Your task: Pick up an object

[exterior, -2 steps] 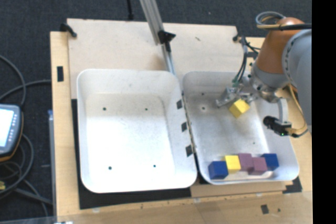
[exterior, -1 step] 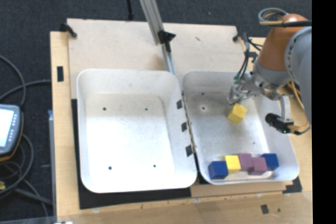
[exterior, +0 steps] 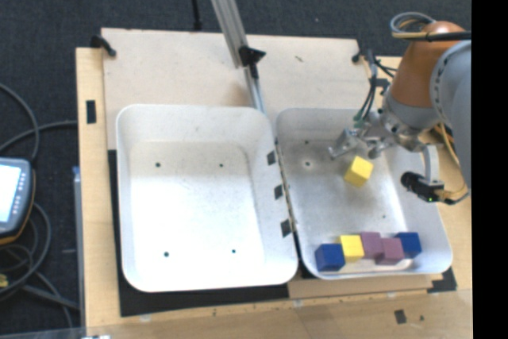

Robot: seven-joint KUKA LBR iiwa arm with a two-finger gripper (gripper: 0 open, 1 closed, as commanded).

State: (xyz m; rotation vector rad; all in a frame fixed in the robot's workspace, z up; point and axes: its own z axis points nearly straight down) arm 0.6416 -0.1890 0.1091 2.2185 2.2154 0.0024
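My arm's tool (exterior: 359,145) over the right bin (exterior: 317,171), a yellow cube (exterior: 359,171) just below it, grip state I cannot tell.

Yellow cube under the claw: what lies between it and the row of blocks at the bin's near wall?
Camera view: bare white bin floor between the yellow cube and the row of blocks.
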